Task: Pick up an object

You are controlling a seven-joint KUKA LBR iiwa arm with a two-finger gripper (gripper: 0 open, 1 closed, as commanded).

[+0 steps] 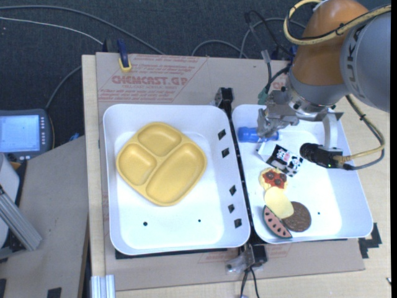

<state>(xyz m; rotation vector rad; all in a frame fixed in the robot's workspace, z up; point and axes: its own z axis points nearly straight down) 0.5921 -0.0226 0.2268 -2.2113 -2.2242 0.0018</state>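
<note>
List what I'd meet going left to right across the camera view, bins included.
Handheld screen → left bin → yellow divided plate → right bin, with the gripper over its far left part.

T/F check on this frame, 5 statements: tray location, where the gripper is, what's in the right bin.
1. The yellow divided tray lies in the left bin. True.
2. The gripper is over the left bin. False: it is over the back part of the right bin, by a blue object.
3. A watermelon slice lies near the front edge of the right bin. True.
4. The yellow tray has five compartments. False: it has three.
5. The black-and-white spotted toy lies in the left bin. False: it is in the right bin, behind the small pizza-like piece.
</note>
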